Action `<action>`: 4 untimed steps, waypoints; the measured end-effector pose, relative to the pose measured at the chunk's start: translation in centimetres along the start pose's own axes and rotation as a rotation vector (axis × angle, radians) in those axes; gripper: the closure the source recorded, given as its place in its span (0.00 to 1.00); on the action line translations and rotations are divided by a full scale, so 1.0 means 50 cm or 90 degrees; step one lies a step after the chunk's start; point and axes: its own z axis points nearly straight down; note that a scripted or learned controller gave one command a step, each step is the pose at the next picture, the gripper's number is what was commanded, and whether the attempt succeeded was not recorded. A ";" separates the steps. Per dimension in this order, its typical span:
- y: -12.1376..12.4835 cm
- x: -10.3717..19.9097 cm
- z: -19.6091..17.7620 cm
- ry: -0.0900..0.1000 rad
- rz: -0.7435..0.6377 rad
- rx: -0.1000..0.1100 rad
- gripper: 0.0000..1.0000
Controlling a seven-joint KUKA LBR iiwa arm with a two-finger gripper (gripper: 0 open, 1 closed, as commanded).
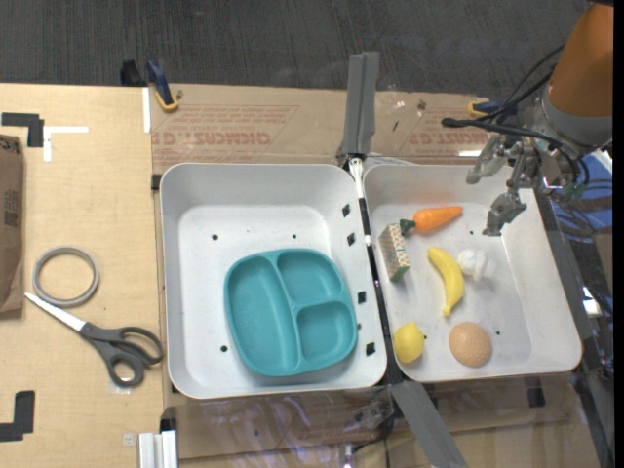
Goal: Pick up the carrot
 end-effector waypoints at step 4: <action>0.207 0.053 0.017 0.001 0.087 0.000 1.00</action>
